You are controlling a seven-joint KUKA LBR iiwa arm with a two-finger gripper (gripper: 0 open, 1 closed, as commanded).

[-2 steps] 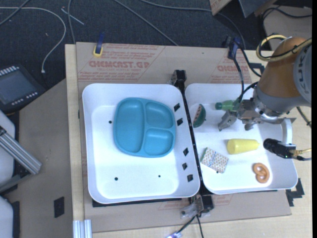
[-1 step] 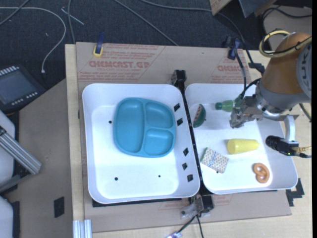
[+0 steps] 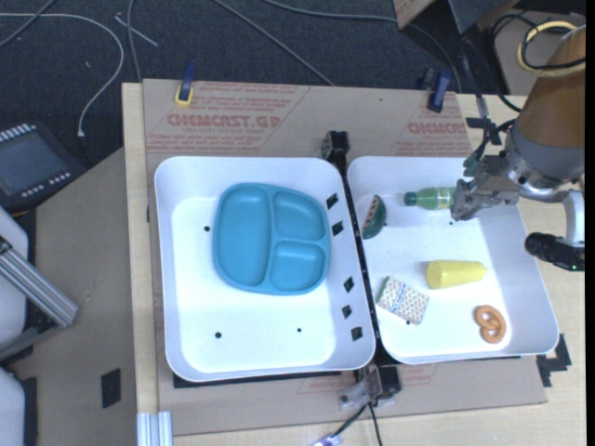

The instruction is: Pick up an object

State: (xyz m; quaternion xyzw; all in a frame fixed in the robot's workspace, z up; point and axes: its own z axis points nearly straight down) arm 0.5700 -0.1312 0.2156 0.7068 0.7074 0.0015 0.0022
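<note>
From the overhead camera, the gripper (image 3: 462,210) hangs over the top of the right bin (image 3: 521,342), its tip right at the cap end of the green bottle (image 3: 428,197). That bottle lies on its side near the bin's far wall, and it looks the likeliest thing to be picked. Nothing sits between the fingers, and from this angle I cannot tell whether they stand wide or narrow; the wrist hides them.

Here is the worry: the bottle is round and lying flat, so a closing grip that lands off-centre could roll it away or squirt it toward the wall. The tip sits at the bottle's end rather than over its middle, so the fingers may pinch only the cap, or close on air. The far wall is close too; a descent there could catch the rim.

Now the count. Two white bins, side by side. In the left bin (image 3: 177,249), one blue divided plate (image 3: 271,238), with three compartments. In the right bin, five things: one green bottle, one watermelon slice toy (image 3: 374,215) by the dividing wall, one yellow block (image 3: 455,273) mid-bin, one patterned packet (image 3: 404,300) below it to the left, and one pretzel-shaped piece (image 3: 490,322) near the front right corner. One arm, one gripper.
</note>
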